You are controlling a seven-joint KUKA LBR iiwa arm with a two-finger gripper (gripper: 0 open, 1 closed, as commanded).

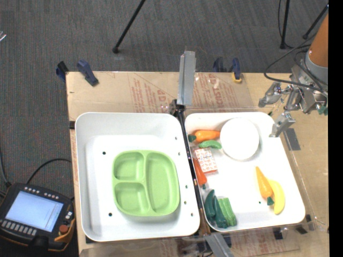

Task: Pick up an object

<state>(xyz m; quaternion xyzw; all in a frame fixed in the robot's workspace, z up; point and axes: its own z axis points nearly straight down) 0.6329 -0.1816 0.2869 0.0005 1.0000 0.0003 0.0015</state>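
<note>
The right bin [292, 170] holds several toy foods. A white round plate [240, 138] lies at its back, with a carrot [206, 135] and a small green piece [212, 144] to its left. A red and white box [206, 161] sits against the left wall, above an orange-red stick [199, 173]. Dark green vegetables [220, 210] lie at the front left. An orange pepper [263, 182] and a yellow banana [277, 198] lie at the front right. My gripper [286, 130] hangs over the bin's back right corner, open, with nothing between its fingers.
The left bin [88, 159] holds a light green divided plate [146, 182]. A grey metal post [186, 82] stands behind the wall between the bins. A teach pendant [35, 213] lies on the floor at the front left. Blue clamps [86, 71] grip the bench's back edge.
</note>
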